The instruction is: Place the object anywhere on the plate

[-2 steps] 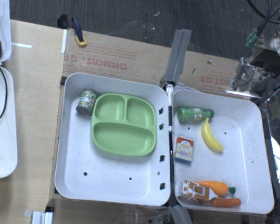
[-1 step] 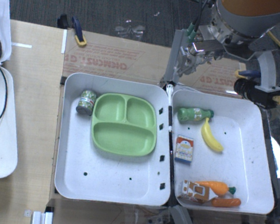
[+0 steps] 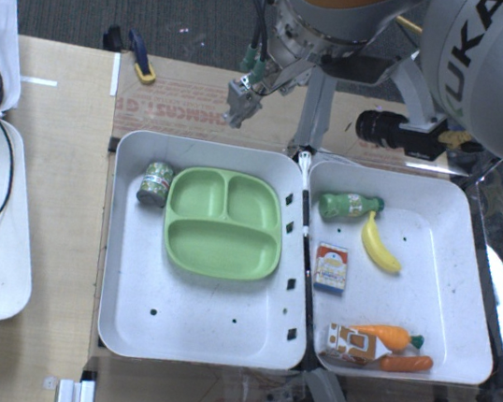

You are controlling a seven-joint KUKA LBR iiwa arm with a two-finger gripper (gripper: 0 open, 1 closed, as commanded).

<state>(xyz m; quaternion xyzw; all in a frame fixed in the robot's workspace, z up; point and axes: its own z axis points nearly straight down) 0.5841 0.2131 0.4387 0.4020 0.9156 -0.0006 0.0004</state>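
Above the far rim of the left bin [image 3: 120, 222], the end effector [image 3: 239, 105] hangs high; whether it is open or closed cannot be told, and nothing is seen in its grasp. Below it and slightly right lies the green plate [image 3: 224, 224]. Candidate objects (bottle [image 3: 349, 205], banana [image 3: 379, 245], carrots [image 3: 390, 351]) lie further right, in the other bin [image 3: 468, 268].

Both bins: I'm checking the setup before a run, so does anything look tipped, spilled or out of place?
Nothing is spilled or damaged. The green bottle lies on its side in the right bin, near the banana. The small can lies beside the green plate, not on it.
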